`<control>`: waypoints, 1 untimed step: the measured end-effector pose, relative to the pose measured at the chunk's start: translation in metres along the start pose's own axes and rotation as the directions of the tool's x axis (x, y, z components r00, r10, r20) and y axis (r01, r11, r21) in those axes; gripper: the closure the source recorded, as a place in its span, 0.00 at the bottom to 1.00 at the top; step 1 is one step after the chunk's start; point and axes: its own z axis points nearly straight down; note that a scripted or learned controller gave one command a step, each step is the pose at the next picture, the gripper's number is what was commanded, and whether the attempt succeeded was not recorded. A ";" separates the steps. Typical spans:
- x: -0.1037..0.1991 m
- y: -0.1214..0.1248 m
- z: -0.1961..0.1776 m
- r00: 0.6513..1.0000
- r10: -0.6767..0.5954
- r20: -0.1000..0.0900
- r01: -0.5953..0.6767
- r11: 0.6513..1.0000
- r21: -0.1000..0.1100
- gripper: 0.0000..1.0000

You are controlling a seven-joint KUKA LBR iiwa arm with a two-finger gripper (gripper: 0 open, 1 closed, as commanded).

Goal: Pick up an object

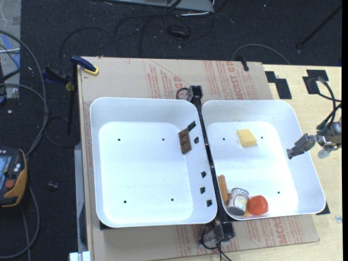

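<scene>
Worktop (141,80): carries two white bins side by side
Left bin (141,167): one brown block (185,141) near its right wall
Right bin (283,173): yellow block (247,137) near the far edge; can (237,200), red ball (258,204) and orange stick (223,188) crowded in the near left corner
Hand (300,145): at the right rim of the right bin, holding nothing; how far open, I cannot tell
Risk: in my judgement the corner group is tight against the wall, so a grasp may slip or push things; the yellow block is freer

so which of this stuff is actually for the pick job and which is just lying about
For the job:
yellow sponge block
small can
red tomato-like ball
orange stick
brown chocolate-like bar
gripper

Lying about:
yellow-handled clamp
loose cables
orange handheld pendant
</scene>
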 end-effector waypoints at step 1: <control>0.000 0.000 -0.010 1.000 -0.001 0.000 0.001 1.000 0.000 1.00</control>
